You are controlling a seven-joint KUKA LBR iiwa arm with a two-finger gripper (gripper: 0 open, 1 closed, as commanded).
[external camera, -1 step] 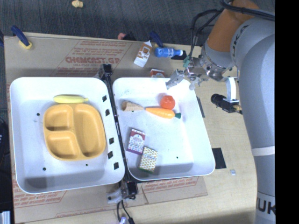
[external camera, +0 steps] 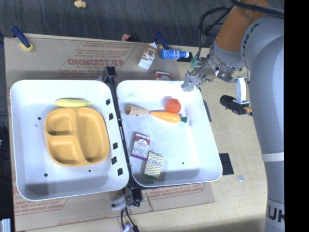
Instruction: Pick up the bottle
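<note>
Tool (external camera: 189,84) at right bin's (external camera: 205,144) far corner, grip state unclear; bottle (external camera: 174,54) lies beyond on counter (external camera: 58,52), unreached.

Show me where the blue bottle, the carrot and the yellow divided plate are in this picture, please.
blue bottle (external camera: 170,54): camera view, middle of its body, behind the right bin.
carrot (external camera: 165,116): camera view, middle of its orange body.
yellow divided plate (external camera: 76,135): camera view, ridge between its compartments.

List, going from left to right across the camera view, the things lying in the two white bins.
Yellow divided plate (with a banana above it at the far rim) → bread piece → purple packet → patterned packet → carrot → tomato.
</note>
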